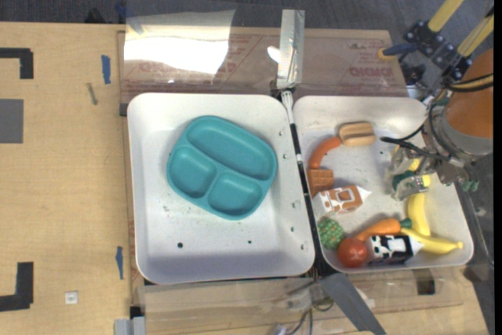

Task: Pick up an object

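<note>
Camera view: gripper [409, 172] above banana [423, 222] in right bin [357, 110]; jaw state unclear; no readable writing

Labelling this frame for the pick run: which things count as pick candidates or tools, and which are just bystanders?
In play:
gripper
banana
carrot
tomato
hot dog
black and white toy
right bin

Just lying about:
teal divided plate
left bin
clear plastic sheet
</note>
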Motion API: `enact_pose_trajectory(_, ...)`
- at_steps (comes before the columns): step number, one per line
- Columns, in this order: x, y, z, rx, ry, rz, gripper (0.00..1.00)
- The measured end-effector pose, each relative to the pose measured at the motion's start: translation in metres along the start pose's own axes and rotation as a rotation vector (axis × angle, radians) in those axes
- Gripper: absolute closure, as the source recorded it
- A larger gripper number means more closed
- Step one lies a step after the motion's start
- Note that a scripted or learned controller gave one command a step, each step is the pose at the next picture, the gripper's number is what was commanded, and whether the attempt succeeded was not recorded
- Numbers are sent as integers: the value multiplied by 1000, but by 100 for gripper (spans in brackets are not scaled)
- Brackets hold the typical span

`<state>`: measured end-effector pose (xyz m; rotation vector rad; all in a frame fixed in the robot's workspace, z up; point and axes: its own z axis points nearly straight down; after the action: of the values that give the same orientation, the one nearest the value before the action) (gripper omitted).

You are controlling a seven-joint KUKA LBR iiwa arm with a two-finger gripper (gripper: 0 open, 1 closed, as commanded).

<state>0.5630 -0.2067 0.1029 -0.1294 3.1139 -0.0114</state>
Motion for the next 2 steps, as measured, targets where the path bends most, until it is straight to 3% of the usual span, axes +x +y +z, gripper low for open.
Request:
enact_pose_trajectory(1, -14, 22, -140, -3, 8, 119, 100)
enact_pose_trajectory(2, -11, 22, -134, -7, 20, 120, 0)
